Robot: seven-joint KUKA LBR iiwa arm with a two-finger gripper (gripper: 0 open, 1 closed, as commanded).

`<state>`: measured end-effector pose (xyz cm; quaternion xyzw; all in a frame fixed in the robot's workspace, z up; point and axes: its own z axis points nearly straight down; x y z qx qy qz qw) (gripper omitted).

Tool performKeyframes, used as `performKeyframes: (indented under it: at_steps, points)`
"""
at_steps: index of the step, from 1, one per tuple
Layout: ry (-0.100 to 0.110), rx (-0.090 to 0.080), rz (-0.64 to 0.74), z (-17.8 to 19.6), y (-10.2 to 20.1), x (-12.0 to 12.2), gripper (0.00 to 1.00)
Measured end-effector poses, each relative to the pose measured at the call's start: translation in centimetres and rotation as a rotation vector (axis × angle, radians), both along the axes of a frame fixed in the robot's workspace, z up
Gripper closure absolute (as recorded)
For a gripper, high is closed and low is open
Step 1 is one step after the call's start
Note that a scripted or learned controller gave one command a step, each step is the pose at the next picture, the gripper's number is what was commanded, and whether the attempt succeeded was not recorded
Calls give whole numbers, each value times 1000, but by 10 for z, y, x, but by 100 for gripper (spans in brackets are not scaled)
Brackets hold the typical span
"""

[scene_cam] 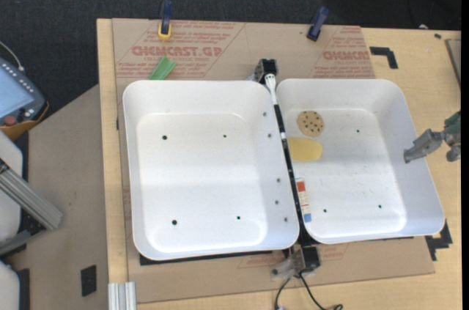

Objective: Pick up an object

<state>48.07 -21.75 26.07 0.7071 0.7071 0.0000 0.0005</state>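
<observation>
At the right bin's (410, 155) far rim my fingers (419, 149) hover, and I cannot tell if they are spread or pressed together. The cookie (311, 122) and a yellow piece (305, 149) lie near the divider, well apart from me, with bare floor between. A small card (302, 200) rests lower down. The left bin (146, 155) lies beyond.

Two white bins (198, 100) with small dark dots, tan cookie (311, 122) speckled with dark chips, pale yellow piece (305, 149), white card (302, 200) with red and blue marks, brown surface (242, 37) printed in red lettering, green strip (162, 68), grey pincer (416, 152)
</observation>
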Motion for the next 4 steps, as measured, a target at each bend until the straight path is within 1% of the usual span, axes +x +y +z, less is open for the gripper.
performKeyframes:
  at_steps: [1, 2, 3, 4]
  points:
    - [-9, 3, 14, 62, 104, 38, 0]
    - [-14, 3, 13, 167, 208, 41, 0]
    - [-15, -7, -11, 282, 92, 39, 0]
    - [-3, 2, 11, 261, 195, 99, 0]
